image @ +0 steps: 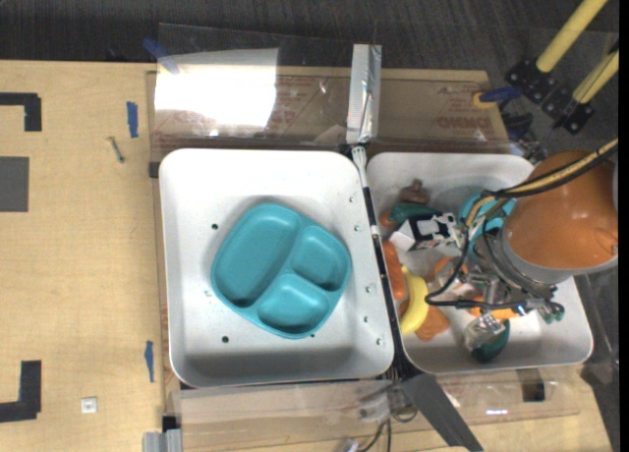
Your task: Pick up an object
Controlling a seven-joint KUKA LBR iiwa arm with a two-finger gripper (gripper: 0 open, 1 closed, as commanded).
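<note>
Arm: the grey arm with its orange band [565, 219] reaches in from the right and hangs low over the right bin [575, 342], cables looped round the wrist.
Gripper: the gripper [488, 327] sits down among the clutter at the front of the right bin.
Fingers: hidden by the wrist and cables; I cannot tell whether they are open, closed or gripping anything.
Things to pick: a heap of small toys lies in the left half of the right bin, among them a yellow banana [417, 305], an orange piece [395, 265] just beside it, a black-and-white item [428, 228] and a teal piece [488, 340] right under the gripper.
Left bin: the left bin [197, 195] holds a turquoise divided plate [281, 268] lying flat near its middle.
Handling, as a judgement: the toys look light and stiff, likely smooth plastic, so slippery. The banana is best pinched across its narrow middle. The plate is wide and shallow, so only its rim offers a hold.
Risk: the pieces touch one another, so a closing grip may nudge neighbours aside.
Writing: faint printing on the clear panels behind the bins, too blurred to read.
</note>
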